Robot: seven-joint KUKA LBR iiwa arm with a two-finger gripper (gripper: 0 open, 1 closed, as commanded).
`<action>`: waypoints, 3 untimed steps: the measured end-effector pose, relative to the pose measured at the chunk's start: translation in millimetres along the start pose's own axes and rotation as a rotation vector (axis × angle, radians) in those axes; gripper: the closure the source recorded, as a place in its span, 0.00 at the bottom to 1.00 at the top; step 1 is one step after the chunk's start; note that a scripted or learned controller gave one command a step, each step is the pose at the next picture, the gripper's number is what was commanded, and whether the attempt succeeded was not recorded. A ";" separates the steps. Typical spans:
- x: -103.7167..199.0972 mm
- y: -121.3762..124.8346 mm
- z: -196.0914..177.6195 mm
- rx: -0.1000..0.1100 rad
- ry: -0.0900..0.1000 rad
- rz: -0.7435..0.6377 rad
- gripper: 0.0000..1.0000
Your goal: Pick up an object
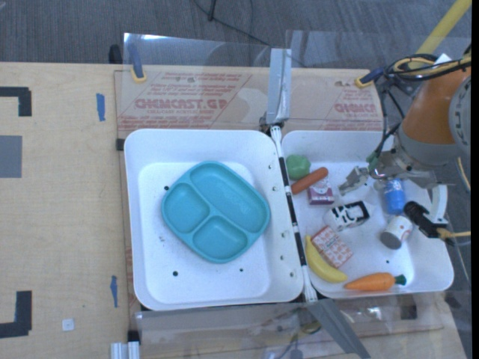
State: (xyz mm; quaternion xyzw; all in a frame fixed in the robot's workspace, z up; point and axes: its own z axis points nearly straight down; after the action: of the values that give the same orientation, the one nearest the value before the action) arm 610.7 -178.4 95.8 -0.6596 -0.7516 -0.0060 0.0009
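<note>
In the left bin [142, 223] lies a teal plate [215, 212]. The right bin [438, 271] holds a banana [323, 264], carrot [370, 281], blue bottle [394, 197] and more. The gripper [358, 179] hovers there, fingers apart, holding nothing.

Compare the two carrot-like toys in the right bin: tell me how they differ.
The bigger bright orange carrot with a green stub lies near the front wall of the right white bin, close to the yellow banana. The slimmer, redder orange carrot lies near the back, beside the green round toy. The front one lies nearly level across the view; the back one is tilted, its right end higher. Both are tapered and lie flat.
</note>
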 end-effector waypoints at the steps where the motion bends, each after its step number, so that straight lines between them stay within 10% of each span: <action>1: -3.2 -0.5 -10.1 0.000 -0.007 0.002 1.00; 2: -1.1 -0.1 -9.8 0.001 -0.002 0.000 0.00; 3: -11.0 -11.8 -1.2 -0.015 0.010 -0.076 0.00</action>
State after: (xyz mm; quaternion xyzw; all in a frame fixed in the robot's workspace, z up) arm 600.4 -190.8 96.9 -0.6305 -0.7761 -0.0150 -0.0005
